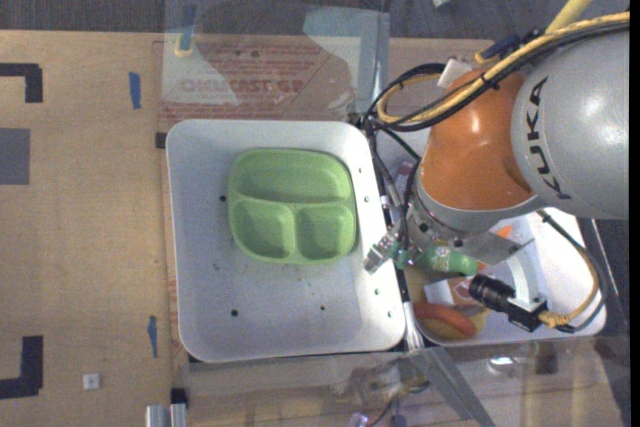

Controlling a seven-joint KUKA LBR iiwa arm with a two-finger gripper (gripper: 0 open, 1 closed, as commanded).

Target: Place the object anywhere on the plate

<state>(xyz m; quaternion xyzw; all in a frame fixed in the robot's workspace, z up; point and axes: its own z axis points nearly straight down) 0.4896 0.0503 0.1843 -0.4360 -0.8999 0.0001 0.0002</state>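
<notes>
Tan bench (80,245) with black corner marks and blue tape bits, dark floor beyond. "KUKA" reads on the grey arm (590,135); red print on a clear sheet (260,80) above the left bin (200,315) is illegible. Green three-compartment plate (292,205) sits in that bin. Gripper (400,250) hangs over the divider between bins, claw state cannot be told. Green object (450,262) just beside it over the right bin (590,315); red-orange item (450,320) below.

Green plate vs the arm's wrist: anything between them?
In the camera view, only bare white floor of the left bin, then the rims where the two bins meet, separate the green plate from the wrist.
</notes>
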